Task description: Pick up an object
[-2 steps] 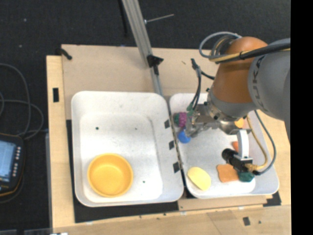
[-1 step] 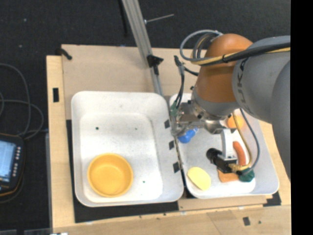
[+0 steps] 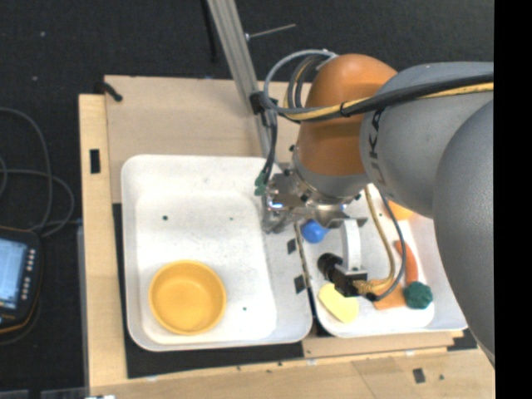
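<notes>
My gripper [image 3: 278, 217] hangs low over the divide between the two bins, under the orange-banded wrist. A small blue ball [image 3: 313, 233] lies just to its right in the right bin [image 3: 391, 327]. Near that bin's front edge lies a pale yellow flat piece [image 3: 338, 305]. An orange carrot-like toy [image 3: 406, 266] with a green end [image 3: 418, 295] lies to the right of it. A yellow bowl [image 3: 188, 296] sits upright at the front of the left bin [image 3: 166, 189]. The arm hides much of the right bin.
The ridge where the two bins meet runs right below the gripper. A slanted metal rail [image 3: 235, 44] rises behind the bins. Another orange piece [image 3: 402, 213] peeks out from under the arm at the right bin's far side.
</notes>
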`<state>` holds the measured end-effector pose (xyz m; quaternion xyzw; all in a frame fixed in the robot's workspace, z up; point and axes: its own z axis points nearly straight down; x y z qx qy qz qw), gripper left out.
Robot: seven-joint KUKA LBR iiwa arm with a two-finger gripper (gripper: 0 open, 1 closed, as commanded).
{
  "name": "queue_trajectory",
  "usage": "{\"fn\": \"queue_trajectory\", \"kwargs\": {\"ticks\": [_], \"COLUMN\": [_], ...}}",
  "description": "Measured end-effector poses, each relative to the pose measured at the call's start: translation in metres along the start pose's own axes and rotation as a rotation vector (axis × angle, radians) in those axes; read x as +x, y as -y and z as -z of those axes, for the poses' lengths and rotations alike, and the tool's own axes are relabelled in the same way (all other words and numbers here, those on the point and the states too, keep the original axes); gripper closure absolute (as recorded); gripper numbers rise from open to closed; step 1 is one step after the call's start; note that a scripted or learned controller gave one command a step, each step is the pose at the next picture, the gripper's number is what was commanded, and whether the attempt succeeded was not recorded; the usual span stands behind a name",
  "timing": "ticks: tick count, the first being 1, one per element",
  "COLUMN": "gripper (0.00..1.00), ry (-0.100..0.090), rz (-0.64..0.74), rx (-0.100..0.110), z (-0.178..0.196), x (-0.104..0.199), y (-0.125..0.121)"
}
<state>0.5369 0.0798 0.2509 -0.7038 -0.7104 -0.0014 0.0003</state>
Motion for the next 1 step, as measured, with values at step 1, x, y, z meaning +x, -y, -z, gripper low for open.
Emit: {"fn": "queue_trajectory", "kwargs": {"ticks": [1], "gripper": [0.00], "ry": [0.002], "rz": [-0.005], "rx": [0.001], "z": [-0.0003], "x": [-0.0040], "y": [-0.0003]}}
